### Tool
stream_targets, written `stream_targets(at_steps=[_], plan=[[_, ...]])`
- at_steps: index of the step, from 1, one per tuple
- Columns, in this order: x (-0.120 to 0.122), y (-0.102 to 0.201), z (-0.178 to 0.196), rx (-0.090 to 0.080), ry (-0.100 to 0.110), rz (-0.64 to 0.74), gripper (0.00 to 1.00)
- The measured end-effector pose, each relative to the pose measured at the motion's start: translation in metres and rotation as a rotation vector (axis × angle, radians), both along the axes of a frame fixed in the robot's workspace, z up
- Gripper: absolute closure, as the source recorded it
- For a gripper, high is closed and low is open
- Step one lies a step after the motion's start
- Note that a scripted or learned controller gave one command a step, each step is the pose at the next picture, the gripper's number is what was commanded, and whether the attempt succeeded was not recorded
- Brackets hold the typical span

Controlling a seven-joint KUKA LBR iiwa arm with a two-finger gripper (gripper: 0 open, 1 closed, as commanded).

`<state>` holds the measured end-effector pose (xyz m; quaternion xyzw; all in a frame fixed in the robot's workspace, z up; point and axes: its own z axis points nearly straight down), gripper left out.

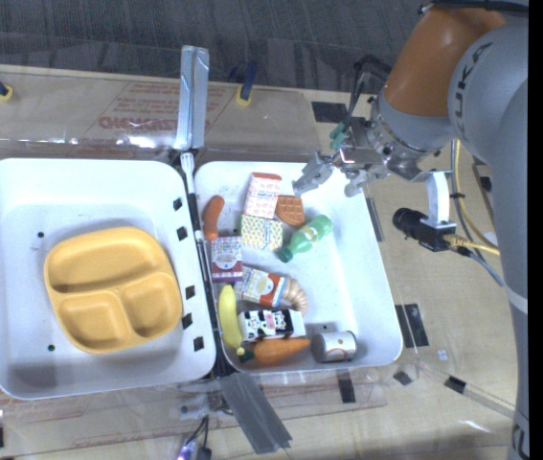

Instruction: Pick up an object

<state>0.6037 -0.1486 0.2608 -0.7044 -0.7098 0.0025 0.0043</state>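
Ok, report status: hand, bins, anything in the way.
Hand above right bin's far edge, holding nothing. Toy food piled there; green bottle nearest. Yellow tray in left bin.

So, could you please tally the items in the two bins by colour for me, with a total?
Judged by main colour; small printed packs are hard to tell apart.
Yellow: 2, the divided tray and the banana
Orange or red: 3, the carrot, sausage, waffle
Green: 1, the bottle
Grey: 1, the can
Printed packs: about 5
Total: about 12
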Motion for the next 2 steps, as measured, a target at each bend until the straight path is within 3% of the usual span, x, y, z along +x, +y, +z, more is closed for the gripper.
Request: stream_targets(at_steps=[1,2], plan=[[-0.0144,-0.0386,-0.1174,0.001,0.001,0.135,0.00],[-0.0142,-0.0382,-0.1107,0.002,0.007,0.141,1.00]])
